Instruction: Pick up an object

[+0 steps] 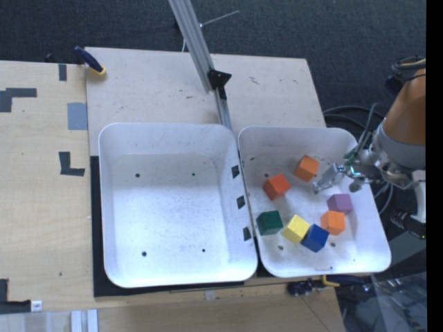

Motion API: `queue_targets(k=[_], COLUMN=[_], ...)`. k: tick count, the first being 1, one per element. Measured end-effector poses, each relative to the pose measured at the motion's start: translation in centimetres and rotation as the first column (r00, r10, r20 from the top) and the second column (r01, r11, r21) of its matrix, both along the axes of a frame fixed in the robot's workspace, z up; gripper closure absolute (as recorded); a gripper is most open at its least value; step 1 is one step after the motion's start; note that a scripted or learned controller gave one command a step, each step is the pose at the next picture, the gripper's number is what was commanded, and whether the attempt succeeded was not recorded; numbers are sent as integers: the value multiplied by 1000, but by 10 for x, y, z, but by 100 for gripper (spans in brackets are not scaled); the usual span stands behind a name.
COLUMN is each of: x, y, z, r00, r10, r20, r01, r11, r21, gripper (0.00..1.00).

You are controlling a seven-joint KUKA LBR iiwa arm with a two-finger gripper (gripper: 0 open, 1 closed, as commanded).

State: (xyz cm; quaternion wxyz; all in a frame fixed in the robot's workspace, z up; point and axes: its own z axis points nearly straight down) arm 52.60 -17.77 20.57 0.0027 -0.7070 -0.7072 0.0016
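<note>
Fingers (pixel 325 180) of the gripper (pixel 328 180) hang over the right bin (pixel 367 254); whether they are spread or closed cannot be told, and nothing shows between them. Just beside them sits an orange cube (pixel 306 167), with a red-orange cube (pixel 277 185) further left. Below lie purple (pixel 339 202), orange (pixel 333 221), blue (pixel 315 237), yellow (pixel 297 227) and green (pixel 270 221) cubes. Arm (pixel 405 126) is cut off at the right.

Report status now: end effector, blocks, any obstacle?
End effector low in right white bin, nothing held. Nearest: orange wooden cube, purple cube. No obstacle.
</note>
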Motion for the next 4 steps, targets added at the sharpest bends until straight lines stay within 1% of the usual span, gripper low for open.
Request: queue_targets(k=[1, 2, 3, 4], x=[1, -2, -4, -2], y=[0, 9, 10, 11], z=[2, -58, -113, -100], r00=[1000, 1000, 1000, 1000], r10=[2, 1, 1, 2], r20=[4, -2, -1, 2], r01=[-2, -1, -1, -2], r11=[1000, 1000, 1000, 1000], r21=[-1, 0, 0, 0], gripper=[0, 0, 0, 100])
